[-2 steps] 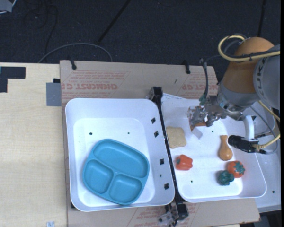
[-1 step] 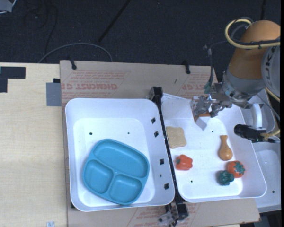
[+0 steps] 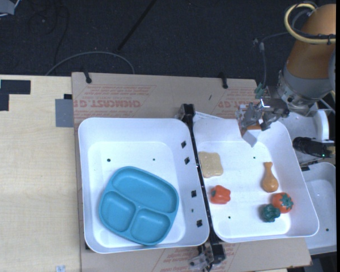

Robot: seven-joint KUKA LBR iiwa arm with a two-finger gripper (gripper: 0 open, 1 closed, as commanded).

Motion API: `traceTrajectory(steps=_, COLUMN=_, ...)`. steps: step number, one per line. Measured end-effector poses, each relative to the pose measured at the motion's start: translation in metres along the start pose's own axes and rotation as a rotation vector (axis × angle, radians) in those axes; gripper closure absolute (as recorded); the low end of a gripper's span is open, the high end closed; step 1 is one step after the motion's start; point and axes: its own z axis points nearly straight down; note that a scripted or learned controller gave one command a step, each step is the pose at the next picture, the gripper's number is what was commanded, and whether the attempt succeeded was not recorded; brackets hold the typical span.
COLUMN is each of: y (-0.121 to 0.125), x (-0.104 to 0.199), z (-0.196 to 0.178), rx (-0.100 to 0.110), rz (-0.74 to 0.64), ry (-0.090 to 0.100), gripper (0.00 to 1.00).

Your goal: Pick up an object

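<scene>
The gripper hangs over the right bin's far rim; whether its fingers are spread or closed cannot be told. Below in that bin lie a bread slice, red pepper, tan gourd and tomato (a teal piece touches it). A blue divided plate sits in the left bin

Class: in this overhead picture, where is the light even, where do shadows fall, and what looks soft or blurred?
Camera view: even light on both white bins; a soft shadow hugs the blue divided plate; the gripper looks blurred; the dark floor behind is dim.
</scene>
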Motion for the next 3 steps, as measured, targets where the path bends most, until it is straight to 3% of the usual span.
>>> traceTrajectory(steps=1, y=-0.016, x=0.049, z=0.019, rx=0.008, rz=-0.003, ry=0.003, gripper=1.0)
traceTrajectory(steps=3, y=-0.053, x=0.147, z=0.015, rx=0.008, rz=-0.004, ry=0.002, gripper=1.0)
